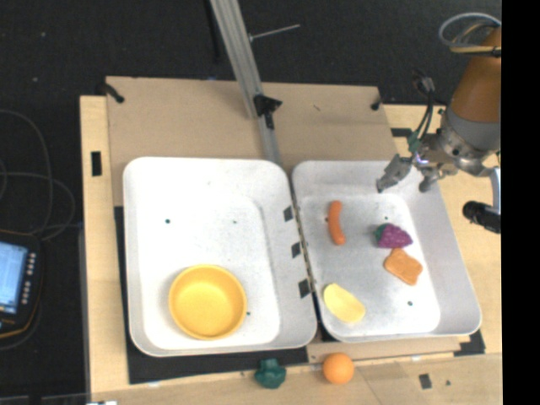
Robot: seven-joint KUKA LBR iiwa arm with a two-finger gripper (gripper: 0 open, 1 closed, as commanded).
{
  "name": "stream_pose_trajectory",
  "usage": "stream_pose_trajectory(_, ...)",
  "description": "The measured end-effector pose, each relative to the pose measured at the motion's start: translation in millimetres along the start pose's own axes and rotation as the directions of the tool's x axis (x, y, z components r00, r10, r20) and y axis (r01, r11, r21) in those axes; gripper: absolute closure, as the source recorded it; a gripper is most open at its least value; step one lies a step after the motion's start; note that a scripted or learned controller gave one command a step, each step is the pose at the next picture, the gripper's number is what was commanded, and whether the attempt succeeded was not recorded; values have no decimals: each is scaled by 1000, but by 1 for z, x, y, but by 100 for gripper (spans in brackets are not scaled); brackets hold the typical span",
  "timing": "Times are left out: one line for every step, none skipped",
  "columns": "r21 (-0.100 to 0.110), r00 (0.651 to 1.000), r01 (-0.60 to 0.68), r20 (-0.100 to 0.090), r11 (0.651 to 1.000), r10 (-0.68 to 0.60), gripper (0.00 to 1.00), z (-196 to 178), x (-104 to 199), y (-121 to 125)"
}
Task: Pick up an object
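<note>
Overhead view of the bench (186, 121). The pincer (408, 175) hangs with fingers spread and nothing between them above the upper right part of the right bin (354, 180). Below it lie an orange sausage (337, 223), purple piece (393, 236), orange block (403, 267) and yellow piece (343, 303). The left bin (202, 201) holds a yellow bowl (207, 301).

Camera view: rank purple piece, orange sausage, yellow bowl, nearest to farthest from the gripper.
From the gripper, at the right bin's far edge:
1. Purple piece, right bin, just below the gripper in the view.
2. Orange sausage, right bin, toward its left side.
3. Yellow bowl, left bin, near corner, farthest by a wide margin.
</note>
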State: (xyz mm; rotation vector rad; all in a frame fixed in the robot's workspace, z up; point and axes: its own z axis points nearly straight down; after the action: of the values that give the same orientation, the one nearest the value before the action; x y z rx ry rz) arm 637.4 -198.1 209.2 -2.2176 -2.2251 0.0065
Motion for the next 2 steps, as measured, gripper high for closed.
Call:
stream_pose_trajectory(0,1000,-2,-1,1000,2,0,43,2,-3)
stream_pose_trajectory(-8,1000,-1,1,1000,1,100,28,1,-1)
